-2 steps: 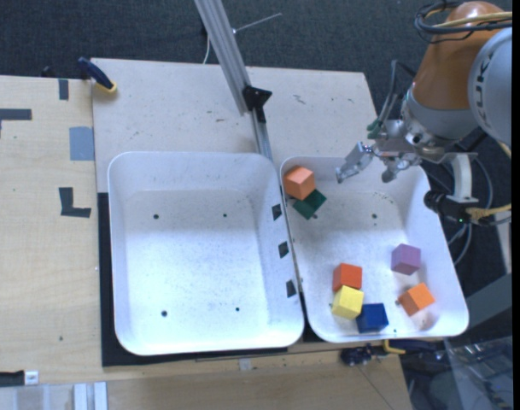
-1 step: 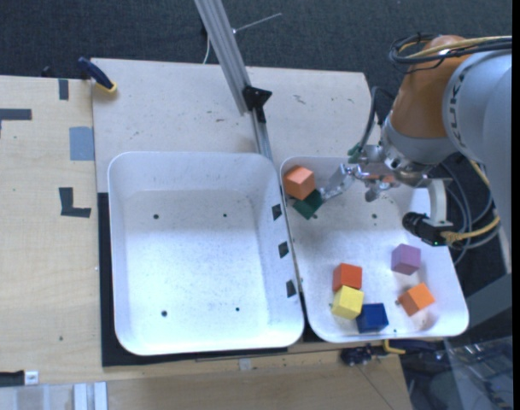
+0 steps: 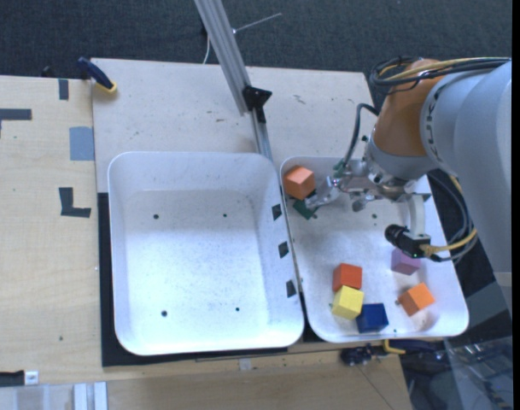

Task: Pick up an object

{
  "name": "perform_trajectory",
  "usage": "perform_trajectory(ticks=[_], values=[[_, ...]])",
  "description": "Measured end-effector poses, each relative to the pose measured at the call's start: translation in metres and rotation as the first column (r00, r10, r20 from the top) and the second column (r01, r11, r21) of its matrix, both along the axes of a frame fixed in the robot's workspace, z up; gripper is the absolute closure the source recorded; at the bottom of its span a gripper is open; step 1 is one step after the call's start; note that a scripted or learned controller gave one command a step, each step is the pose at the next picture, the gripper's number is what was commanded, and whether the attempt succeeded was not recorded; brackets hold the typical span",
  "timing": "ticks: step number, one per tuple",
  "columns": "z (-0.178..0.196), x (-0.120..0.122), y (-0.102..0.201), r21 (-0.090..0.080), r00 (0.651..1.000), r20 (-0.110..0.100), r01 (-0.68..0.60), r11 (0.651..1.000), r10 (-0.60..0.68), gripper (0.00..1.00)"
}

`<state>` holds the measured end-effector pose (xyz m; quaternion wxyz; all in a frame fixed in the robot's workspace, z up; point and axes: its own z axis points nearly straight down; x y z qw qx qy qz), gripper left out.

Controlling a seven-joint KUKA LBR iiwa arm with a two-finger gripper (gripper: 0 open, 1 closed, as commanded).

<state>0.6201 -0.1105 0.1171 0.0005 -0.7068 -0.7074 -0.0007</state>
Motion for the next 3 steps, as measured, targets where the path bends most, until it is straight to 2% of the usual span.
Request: perform_trajectory(ticks=[1,2,3], values=[[0.013,0.001,0.0,-0.002,1.0,0.004,-0.003,1.0,0.003,1.0],[0.069,-0.007,0.003,-0.002,1.0,0.004,-0.001,1.0,0.001,1.0],[0.131,0.0,0.001,-0.003,1.0,0.006,-0.001,1.0,0.001,1.0]])
